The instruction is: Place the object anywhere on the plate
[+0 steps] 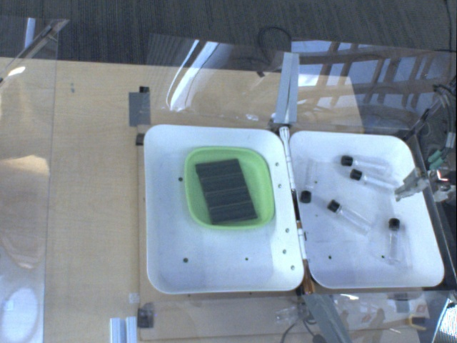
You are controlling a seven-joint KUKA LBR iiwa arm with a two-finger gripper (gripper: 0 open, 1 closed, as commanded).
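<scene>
A green square plate (pixel 193 168) sits in the left white bin (pixel 164 256), towards its back. A dark grey ribbed block (pixel 226 190) lies flat on the plate, inside its rim. My gripper (pixel 412 186) reaches in at the right edge of the right bin (pixel 364 270), far from the plate and the block. It hangs over the bin's right wall, and nothing can be seen in it. Much of the arm is cut off by the frame's right side.
Several clear vials with black caps lie scattered in the right bin, among them one (pixel 365 166) at the back and one (pixel 347 215) in the middle. A grey upright post (pixel 288 88) stands behind the seam between the bins. Clear panels stand around the bench.
</scene>
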